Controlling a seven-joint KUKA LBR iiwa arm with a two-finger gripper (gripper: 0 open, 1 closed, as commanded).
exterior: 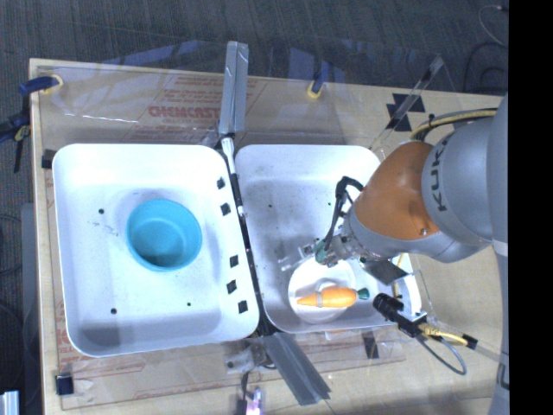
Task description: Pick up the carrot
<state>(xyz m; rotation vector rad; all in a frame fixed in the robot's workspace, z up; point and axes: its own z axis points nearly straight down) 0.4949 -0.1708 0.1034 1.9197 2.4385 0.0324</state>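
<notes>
The arm (458,197) comes in from the right side of the view, its broad grey body filling the upper right and bending down toward the lower middle. The orange band (396,204) above the wrist shows as a rounded dome facing the camera, and a black cable (343,199) loops up and over its left edge. Below the band the wrist narrows to the gripper (327,253), which points down and to the left (the jaws are too small and cluttered to judge their spread). A yellow hose (449,124) curves along the arm's upper side.
</notes>
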